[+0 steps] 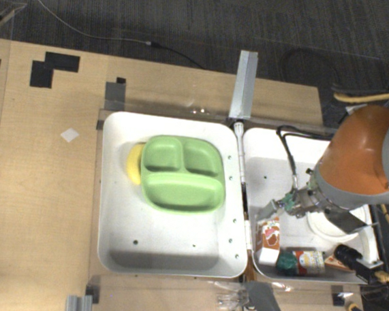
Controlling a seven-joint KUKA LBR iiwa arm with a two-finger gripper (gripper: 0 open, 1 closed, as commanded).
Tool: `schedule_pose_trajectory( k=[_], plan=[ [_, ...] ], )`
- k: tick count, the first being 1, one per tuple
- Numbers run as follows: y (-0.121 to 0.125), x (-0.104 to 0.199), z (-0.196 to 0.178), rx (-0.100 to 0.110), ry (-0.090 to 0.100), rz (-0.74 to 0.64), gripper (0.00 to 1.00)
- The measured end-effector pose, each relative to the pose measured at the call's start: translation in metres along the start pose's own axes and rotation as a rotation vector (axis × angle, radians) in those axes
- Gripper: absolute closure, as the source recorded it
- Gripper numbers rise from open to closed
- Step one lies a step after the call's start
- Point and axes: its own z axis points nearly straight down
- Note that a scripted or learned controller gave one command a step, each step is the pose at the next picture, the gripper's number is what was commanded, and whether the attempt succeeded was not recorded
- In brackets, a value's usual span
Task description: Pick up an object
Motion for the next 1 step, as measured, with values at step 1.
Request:
schedule_pose_trajectory(
  k=[1],
  plan=[
    [-0.0053, 0.0045, 0.0004, 0.000, 0.000, -0.224, 0.00]
  ],
)
